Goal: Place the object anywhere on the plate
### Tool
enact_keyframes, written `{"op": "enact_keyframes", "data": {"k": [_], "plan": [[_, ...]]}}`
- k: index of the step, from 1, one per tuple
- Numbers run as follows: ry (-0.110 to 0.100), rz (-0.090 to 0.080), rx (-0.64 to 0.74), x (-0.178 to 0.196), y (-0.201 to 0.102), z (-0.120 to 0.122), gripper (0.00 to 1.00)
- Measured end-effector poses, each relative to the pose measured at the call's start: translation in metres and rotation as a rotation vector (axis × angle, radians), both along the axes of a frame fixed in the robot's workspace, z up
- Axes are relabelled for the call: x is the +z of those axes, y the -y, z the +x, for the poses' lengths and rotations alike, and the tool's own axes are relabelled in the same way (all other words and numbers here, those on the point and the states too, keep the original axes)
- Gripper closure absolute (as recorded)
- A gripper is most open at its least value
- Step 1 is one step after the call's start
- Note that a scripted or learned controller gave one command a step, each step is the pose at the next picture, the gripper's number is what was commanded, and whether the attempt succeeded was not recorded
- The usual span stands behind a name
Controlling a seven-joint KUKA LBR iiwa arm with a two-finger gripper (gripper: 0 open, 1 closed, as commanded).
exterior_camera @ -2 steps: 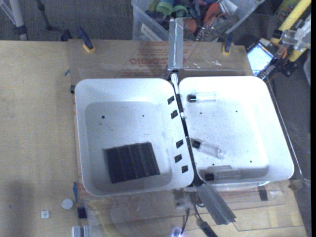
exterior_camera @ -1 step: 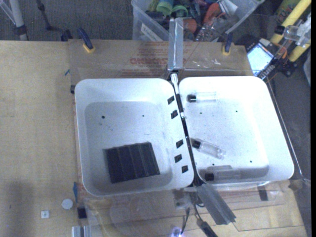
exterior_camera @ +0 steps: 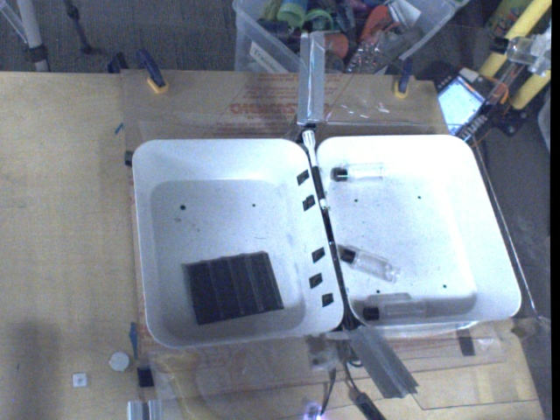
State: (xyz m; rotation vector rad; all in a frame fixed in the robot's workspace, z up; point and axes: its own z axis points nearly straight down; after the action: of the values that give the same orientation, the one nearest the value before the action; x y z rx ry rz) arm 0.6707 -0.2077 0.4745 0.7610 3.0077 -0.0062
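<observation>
A black, ridged square plate (exterior_camera: 234,287) lies flat in the front part of the left bin (exterior_camera: 166,160). Three clear plastic vials with black caps lie in the right bin (exterior_camera: 455,160). One vial (exterior_camera: 359,173) rests near the back left corner. A second vial (exterior_camera: 369,263) lies slanted near the bin's middle left. The third vial (exterior_camera: 394,308) sits against the front wall. None of them touches the plate.
The bins meet at a shared rim with several black tabs (exterior_camera: 315,230). A metal bar (exterior_camera: 309,77) stands behind that seam. Behind the bench is a clear box of colourful toys (exterior_camera: 350,7). Small clamps (exterior_camera: 156,81) hold the board at the back.
</observation>
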Motion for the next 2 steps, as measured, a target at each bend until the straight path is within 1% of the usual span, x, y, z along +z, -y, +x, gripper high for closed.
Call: {"op": "enact_keyframes", "data": {"k": [2], "plan": [[0.019, -0.008, 0.002, 0.025, -0.001, 0.002, 1.0]]}}
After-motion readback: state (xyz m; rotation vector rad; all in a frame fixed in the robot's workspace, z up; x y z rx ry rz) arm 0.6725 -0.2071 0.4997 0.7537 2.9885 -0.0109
